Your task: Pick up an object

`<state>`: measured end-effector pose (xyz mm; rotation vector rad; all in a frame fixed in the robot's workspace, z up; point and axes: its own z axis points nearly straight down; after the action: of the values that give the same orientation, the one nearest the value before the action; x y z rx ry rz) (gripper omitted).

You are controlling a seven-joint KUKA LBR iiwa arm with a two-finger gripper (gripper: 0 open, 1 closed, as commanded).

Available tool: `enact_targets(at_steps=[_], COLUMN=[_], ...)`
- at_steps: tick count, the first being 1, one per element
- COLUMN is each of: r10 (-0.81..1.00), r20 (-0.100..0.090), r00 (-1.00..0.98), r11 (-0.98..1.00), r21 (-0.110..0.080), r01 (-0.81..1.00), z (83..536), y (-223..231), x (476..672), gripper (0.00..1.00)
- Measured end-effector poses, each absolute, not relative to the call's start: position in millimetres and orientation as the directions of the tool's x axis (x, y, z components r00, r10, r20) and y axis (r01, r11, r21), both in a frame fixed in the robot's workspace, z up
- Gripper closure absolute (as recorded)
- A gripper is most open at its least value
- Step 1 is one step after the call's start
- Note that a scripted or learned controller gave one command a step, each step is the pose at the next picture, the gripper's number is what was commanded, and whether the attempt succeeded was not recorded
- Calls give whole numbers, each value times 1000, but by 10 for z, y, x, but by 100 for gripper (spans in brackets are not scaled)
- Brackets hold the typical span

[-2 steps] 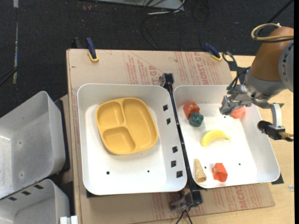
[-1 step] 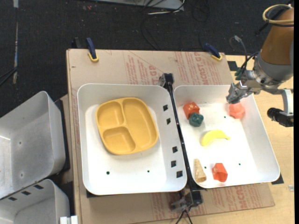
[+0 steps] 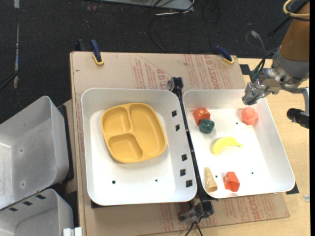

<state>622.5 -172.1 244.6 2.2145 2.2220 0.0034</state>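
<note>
The right bin (image 3: 275,151) holds several small toys: a pink piece (image 3: 249,116) at the back right, a red-orange piece (image 3: 201,115) with a dark green one (image 3: 206,126) just in front of it, a yellow banana (image 3: 226,144) in the middle, a tan cone (image 3: 210,179) and a red block (image 3: 231,181) near the front. My gripper (image 3: 250,98) hangs over the bin's back right corner, just behind and slightly left of the pink piece. Nothing shows between its fingers.
The left bin (image 3: 93,181) carries a yellow divided plate (image 3: 133,132). A black divider with clips (image 3: 186,146) runs between the bins. Blue and yellow clamps (image 3: 96,53) (image 3: 225,54) hold the board's back edge. Grey tubs (image 3: 29,146) stand off the bench at the left.
</note>
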Motion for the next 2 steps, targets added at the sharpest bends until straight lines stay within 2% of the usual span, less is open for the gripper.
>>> enact_targets(at_steps=[2], r10=[1000], r20=[2], r00=[-7], r11=[7], r21=[-4], r01=[1000], z=[2334], y=[-609], x=[5885], gripper=[100])
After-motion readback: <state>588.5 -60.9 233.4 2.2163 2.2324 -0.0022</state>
